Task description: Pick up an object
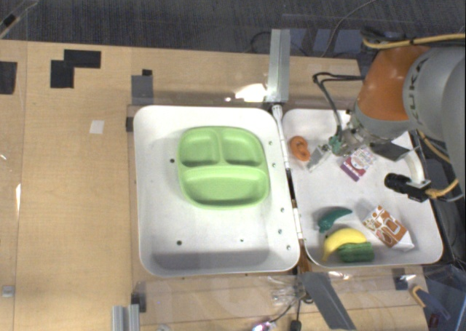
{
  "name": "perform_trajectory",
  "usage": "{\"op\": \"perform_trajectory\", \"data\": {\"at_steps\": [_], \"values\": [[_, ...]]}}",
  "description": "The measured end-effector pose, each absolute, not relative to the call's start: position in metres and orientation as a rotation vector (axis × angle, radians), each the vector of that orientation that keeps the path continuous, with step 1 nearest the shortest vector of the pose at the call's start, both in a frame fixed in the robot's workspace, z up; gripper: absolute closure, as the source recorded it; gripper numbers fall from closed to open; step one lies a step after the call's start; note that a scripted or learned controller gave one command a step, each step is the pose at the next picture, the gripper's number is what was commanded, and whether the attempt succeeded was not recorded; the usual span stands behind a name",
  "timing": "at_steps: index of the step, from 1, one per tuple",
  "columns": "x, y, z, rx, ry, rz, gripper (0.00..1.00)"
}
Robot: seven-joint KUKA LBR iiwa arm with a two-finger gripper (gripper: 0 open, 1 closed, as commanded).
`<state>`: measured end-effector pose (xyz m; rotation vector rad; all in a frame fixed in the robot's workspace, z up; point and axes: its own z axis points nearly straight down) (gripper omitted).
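Observation:
My gripper [320, 153] hangs low over the back part of the right bin [429, 249], reaching in from the right under the orange-banded wrist. Just left of its tip lies a small orange round object [298, 148], close to it but apart from it. A purple and white packet [354, 164] lies just right of the gripper, partly under the wrist. Nearer the front sit a teal object [333, 217], a yellow banana [344, 239] with a green object [357, 252] against it, and a brown and white snack packet [386, 226].
The left bin [156, 249] holds a green divided plate [222, 165]. A raised divider [287, 177] separates the two bins. A metal post [279, 64] stands behind them. Cables and a black connector [406, 184] hang off the arm at the right.

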<state>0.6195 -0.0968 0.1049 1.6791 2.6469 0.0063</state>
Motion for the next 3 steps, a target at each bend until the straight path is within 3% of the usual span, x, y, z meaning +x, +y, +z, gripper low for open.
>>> {"op": "perform_trajectory", "data": {"at_steps": [1,2,3], "values": [[0.614,-0.193,0.147,1.551,2.721,0.003,0.0],[0.621,-0.206,0.101,1.69,2.616,0.017,0.0],[0.607,-0.156,0.09,1.857,2.52,0.01,0.0]]}}
